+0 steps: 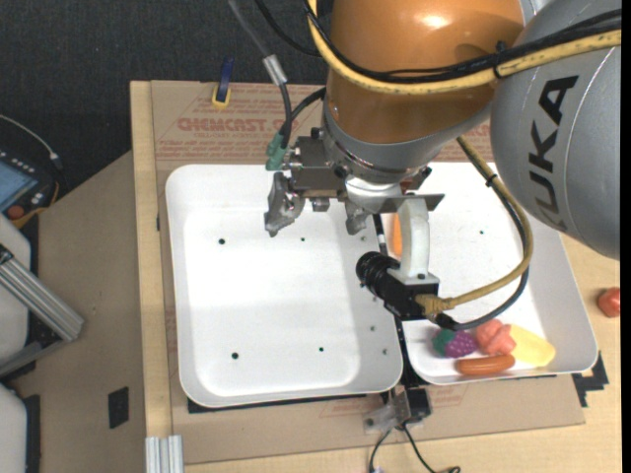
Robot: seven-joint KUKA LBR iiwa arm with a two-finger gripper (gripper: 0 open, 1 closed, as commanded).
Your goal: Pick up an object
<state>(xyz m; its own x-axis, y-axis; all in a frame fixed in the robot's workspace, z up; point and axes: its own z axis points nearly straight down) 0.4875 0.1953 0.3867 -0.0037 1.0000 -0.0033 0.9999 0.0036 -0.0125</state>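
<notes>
Looking from the front edge of the desk, the first things met are the toys: a red sausage-like piece, a purple grape cluster, a pink lump and a yellow piece all crowd the near corner of the right bin. They lie touching one another, probably because the bin's shallow wall stops them sliding farther. An orange piece shows farther back in that bin, partly hidden behind a white bracket on the wrist.

Left of the right bin sits the left bin, its floor bare but for small dark dots.

Farther still from the right bin's toy corner, the end effector hangs over the back part of the left bin, just across the shared wall. One dark finger points down on its left and another stands to its right; they look parted, with nothing between them. I judge no grasp is made; the toys lie well apart from it, so the arm would need to cross into the right bin.
</notes>
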